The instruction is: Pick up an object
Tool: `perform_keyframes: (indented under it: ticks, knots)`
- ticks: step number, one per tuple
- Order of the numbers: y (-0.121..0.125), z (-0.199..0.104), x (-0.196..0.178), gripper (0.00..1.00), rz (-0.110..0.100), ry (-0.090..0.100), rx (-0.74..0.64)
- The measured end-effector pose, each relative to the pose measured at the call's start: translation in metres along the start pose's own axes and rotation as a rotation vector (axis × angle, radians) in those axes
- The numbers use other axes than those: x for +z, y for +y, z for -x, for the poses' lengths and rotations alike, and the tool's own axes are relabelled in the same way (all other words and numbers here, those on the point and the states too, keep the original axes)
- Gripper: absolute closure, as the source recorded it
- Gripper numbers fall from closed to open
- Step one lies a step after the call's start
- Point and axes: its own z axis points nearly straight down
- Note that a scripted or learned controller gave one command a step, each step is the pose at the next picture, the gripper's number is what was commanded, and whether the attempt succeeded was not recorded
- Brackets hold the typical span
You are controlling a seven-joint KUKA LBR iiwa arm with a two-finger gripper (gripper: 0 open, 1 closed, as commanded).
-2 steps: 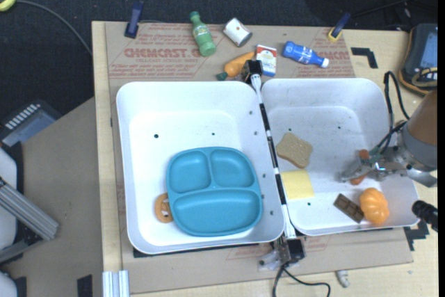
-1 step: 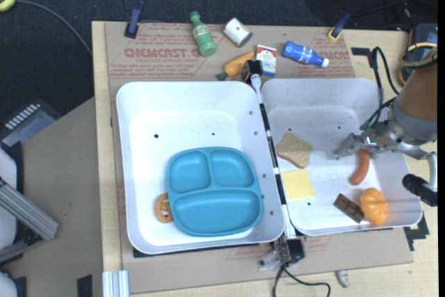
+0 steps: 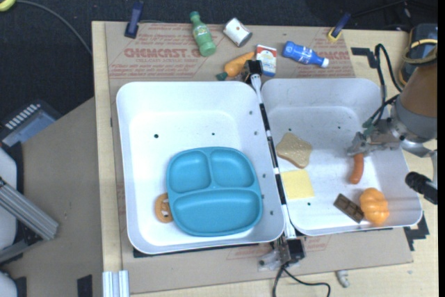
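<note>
Nearest you, at the front of the left bin [image 3: 132, 149], sits a blue divided plate [image 3: 212, 190] with a small pretzel [image 3: 163, 209] tucked against its left edge. Look to the right bin [image 3: 327, 90]: a yellow cheese slice [image 3: 297, 185] lies by the dividing wall, a slice of bread [image 3: 294, 149] just behind it, and a brown chocolate bar [image 3: 348, 207] touches an orange pumpkin [image 3: 375, 205] at the front right. An orange sausage [image 3: 357, 167] lies directly under the pincer [image 3: 366, 144], which comes in from the right. You cannot tell from this slant whether the pincer is apart or together, nor whether it touches the sausage. Behind the bins, the tabletop [image 3: 174, 52] carries a green bottle [image 3: 203, 34] and a blue bottle [image 3: 304, 54].
</note>
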Motion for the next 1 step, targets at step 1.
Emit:
perform_keyframes:
  ticks: [1]
  knots:
    - [0.0137,-0.0673,0.0105,1.0,-0.005,0.004,0.001]
